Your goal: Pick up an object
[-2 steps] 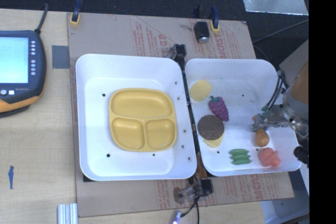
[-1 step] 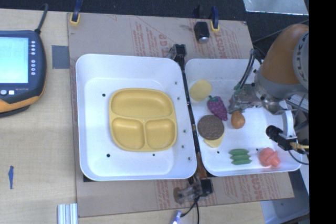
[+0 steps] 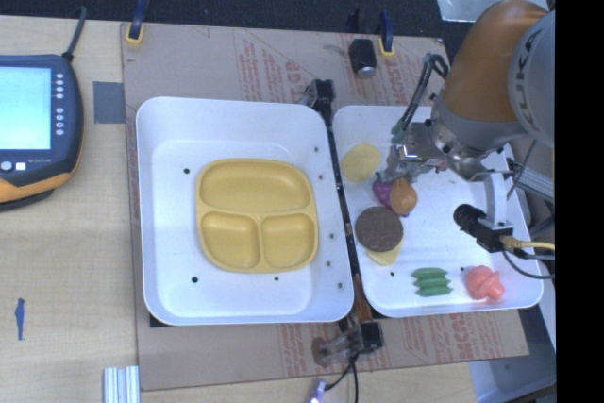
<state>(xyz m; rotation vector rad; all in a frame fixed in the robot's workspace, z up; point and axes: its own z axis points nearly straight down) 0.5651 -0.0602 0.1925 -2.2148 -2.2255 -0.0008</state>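
Jaws [image 3: 394,167] low over a crowded cluster in the right bin [image 3: 528,297].
I cannot tell their state; the purple-and-orange piece [image 3: 396,195] touches the brown disc [image 3: 379,227], so a grab may slip or nudge neighbours.

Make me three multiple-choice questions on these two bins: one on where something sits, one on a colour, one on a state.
1. The yellow three-compartment plastic tray lies in:
A the left white bin
B the right white bin
C the wooden bench

2. The bumpy pod-shaped toy near the right bin's front is:
A red
B green
C blue

3. The tray's compartments are:
A bare
B full of toys
C covered

Answers: 1 A, it sits mid-bin; 2 B, beside the pink toy; 3 A, plain yellow throughout.
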